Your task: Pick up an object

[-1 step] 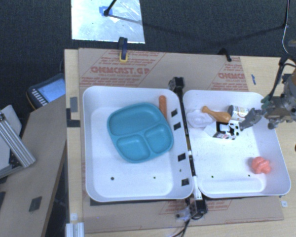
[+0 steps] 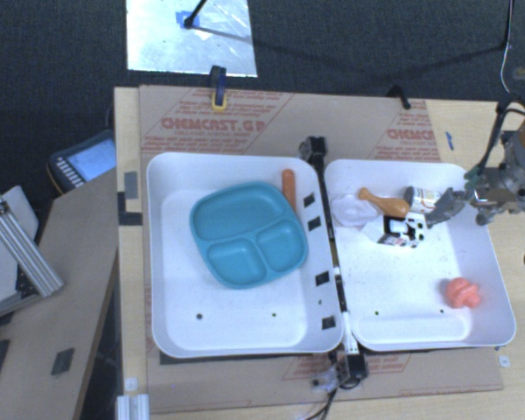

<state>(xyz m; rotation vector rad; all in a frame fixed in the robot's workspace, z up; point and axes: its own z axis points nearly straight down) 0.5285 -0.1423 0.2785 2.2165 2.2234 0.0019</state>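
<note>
Two white bins (image 2: 245,344) share the bench: one blue plate (image 2: 248,234) left, one pink toy (image 2: 461,293) right; the gripper's (image 2: 437,208) grip is unclear.

You are looking down on a dark carpeted floor (image 2: 52,51) that fills the upper part of the frame. A shiny silver sheet (image 2: 190,26) lies on it at upper centre, with a thin dark rod slanting across it. The pale wooden surface (image 2: 507,269) takes the middle of the frame, covered by a brown cardboard sheet (image 2: 271,121) with red lettering. A yellow and black clamp (image 2: 218,88) grips its upper edge. At the left edge you see a lower pale table (image 2: 61,304), a slanted aluminium rail (image 2: 13,234) and a small device with a blue screen (image 2: 83,163). Light is even and soft.
</note>
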